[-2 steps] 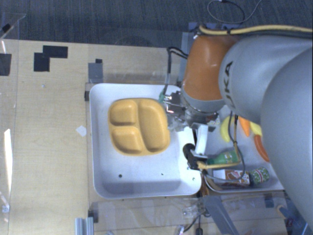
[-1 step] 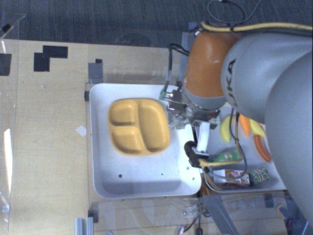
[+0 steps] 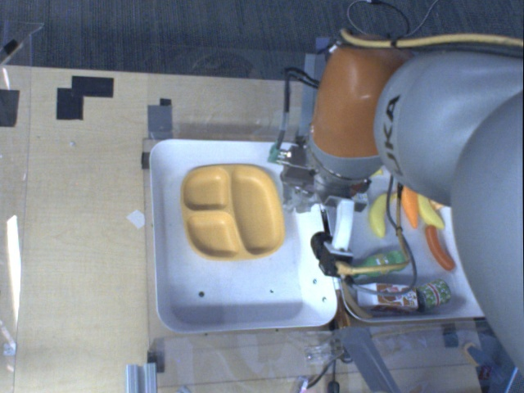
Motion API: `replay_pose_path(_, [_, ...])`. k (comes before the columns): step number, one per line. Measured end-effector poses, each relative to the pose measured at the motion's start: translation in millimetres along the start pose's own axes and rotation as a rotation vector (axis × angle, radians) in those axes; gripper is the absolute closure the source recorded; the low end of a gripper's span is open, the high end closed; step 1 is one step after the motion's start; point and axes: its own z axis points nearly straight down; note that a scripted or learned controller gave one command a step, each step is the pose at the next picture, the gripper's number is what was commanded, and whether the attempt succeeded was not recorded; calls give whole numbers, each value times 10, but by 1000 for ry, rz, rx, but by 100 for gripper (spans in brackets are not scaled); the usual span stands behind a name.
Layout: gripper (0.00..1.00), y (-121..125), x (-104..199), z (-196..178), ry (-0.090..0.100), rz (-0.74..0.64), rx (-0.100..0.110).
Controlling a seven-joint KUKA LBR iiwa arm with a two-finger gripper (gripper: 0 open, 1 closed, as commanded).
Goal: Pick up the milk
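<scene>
From the one camera view above the tabletop [image 3: 82, 236], the left bin [image 3: 237, 295] lies at the centre. A yellow three-compartment plate [image 3: 233, 211] sits in its 11 o'clock part, and the rest of the floor is bare white. Black tape marks [image 3: 82, 95] are stuck to the wood at 10 o'clock of the view.

The grey arm [image 3: 467, 154] fills the 3 o'clock side, with its orange band [image 3: 352, 97] at about 1 o'clock. Dark lettering runs down the grey shell, of which only "KA" can be read. The gripper [image 3: 321, 205] hangs over the seam between the two bins, at the left bin's 3 o'clock rim. Whether it is open or closed cannot be told.

The right bin [image 3: 393, 318] shows at 4 o'clock, much of it under the arm. A banana [image 3: 378, 215] and a carrot [image 3: 409, 207] lie just beside each other near its middle, with an orange-red piece [image 3: 440, 248] at their 4 o'clock. A green bottle [image 3: 381, 260] lies on its side below them. At the bin's 6 o'clock rim lies a container with a red-and-white label [image 3: 395, 300]; its print is too small to read. Which of these is the milk cannot be told.
</scene>
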Motion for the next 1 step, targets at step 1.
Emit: replay_pose_path(1, [100, -212, 836, 70, -4, -62, 4])
